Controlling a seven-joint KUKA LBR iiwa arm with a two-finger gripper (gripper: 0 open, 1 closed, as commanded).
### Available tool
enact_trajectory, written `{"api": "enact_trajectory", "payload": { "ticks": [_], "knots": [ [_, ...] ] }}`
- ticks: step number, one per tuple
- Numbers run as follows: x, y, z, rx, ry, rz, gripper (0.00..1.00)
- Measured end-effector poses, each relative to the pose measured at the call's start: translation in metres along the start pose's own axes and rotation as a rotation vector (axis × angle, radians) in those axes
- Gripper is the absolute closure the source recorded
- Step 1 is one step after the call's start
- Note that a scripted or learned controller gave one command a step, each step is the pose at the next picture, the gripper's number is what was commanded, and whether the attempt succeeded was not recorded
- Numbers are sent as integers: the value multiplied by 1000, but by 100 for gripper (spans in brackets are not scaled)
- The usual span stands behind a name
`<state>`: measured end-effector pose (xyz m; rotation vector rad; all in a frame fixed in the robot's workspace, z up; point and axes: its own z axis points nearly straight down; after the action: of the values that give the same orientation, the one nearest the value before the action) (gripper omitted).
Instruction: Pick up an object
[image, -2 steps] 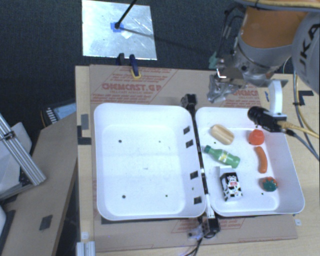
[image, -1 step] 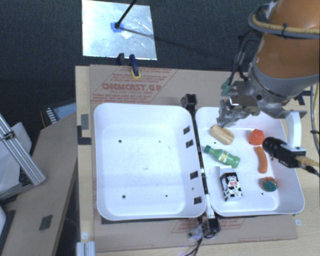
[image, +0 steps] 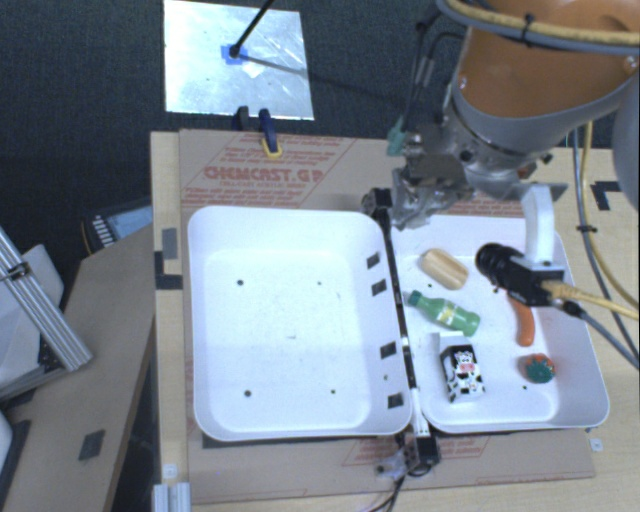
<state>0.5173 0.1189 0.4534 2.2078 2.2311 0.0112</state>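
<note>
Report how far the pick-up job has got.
Done: nothing looks picked. The bread roll, green bottle, cow-print carton, orange carrot and teal ball all lie on the floor of the right bin. In hand: the gripper hangs over that bin's far left corner, with no object seen between its fingers. Left: descend onto one object, grasp it and lift.
</note>
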Motion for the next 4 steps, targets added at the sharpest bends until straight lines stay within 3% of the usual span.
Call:
{"api": "enact_trajectory", "payload": {
  "ticks": [1,2,3,4],
  "knots": [
    [29,34,93,12,-4,3,100],
    [50,84,11,-6,0,4,100],
    [87,71,10,4,-2,4,100],
    [117,45,-19,3,0,3,100]
  ]
}}
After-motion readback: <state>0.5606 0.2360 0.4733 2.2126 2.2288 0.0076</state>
